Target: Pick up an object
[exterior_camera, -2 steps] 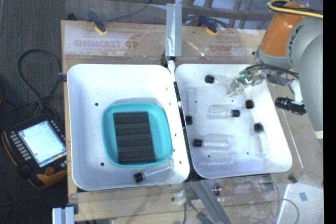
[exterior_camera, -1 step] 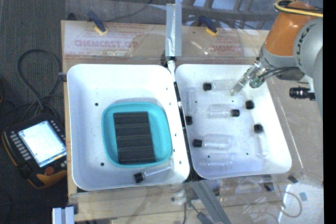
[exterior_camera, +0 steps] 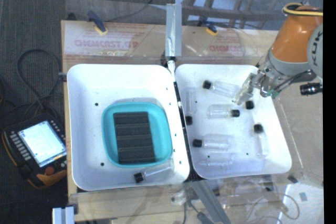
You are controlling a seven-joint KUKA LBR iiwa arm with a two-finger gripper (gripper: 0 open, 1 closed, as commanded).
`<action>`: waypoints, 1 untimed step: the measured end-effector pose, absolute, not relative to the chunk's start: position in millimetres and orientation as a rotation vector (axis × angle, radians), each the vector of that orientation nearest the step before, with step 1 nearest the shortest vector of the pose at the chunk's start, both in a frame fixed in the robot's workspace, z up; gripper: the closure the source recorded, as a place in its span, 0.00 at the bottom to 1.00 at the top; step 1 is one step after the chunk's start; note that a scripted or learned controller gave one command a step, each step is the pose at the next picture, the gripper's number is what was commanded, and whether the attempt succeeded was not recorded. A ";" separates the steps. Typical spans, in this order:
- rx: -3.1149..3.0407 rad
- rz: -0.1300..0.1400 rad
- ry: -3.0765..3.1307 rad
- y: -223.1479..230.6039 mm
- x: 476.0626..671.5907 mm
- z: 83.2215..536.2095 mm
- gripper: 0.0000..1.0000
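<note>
In the upper right of the frame, I see my gripper low over a vial in the right bin, grip state unclear, nothing lifted yet.

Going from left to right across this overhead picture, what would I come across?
Handheld control tablet on the floor → left white bin → teal tray with a dark ridged insert → metal divider post → right white bin scattered with clear black-capped vials → gripper → orange band on the arm.
</note>
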State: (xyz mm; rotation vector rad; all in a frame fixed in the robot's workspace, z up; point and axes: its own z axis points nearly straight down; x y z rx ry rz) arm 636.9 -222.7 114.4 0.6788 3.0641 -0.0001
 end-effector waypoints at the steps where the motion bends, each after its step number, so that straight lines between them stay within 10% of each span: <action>1: 0.912 0.003 2.992 -170.8 662.9 91.5 1.00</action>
